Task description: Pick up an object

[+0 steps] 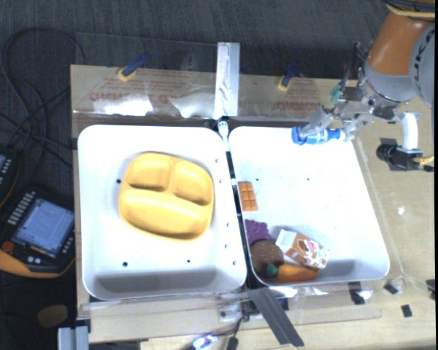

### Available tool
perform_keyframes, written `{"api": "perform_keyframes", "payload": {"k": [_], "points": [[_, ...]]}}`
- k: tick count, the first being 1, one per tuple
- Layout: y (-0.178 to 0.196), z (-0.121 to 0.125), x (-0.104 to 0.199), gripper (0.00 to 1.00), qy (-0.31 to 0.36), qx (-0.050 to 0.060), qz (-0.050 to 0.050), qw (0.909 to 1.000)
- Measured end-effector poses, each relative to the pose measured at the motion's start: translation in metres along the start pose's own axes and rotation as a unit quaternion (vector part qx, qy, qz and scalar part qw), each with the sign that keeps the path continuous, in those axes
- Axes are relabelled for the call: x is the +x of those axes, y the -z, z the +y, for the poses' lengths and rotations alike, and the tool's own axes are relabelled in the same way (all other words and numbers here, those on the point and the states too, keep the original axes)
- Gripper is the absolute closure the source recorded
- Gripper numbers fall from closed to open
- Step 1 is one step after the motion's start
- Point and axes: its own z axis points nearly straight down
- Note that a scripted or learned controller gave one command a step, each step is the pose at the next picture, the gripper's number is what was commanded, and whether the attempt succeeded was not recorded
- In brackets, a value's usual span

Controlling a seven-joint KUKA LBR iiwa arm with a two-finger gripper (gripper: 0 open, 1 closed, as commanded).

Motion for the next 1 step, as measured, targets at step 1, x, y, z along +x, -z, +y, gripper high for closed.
{"api": "perform_keyframes", "payload": {"k": [1], "points": [[-0.1284, 0.0118, -0.0397, 0.00, 0.135, 0.004, 0.007, 0.9908]]}}
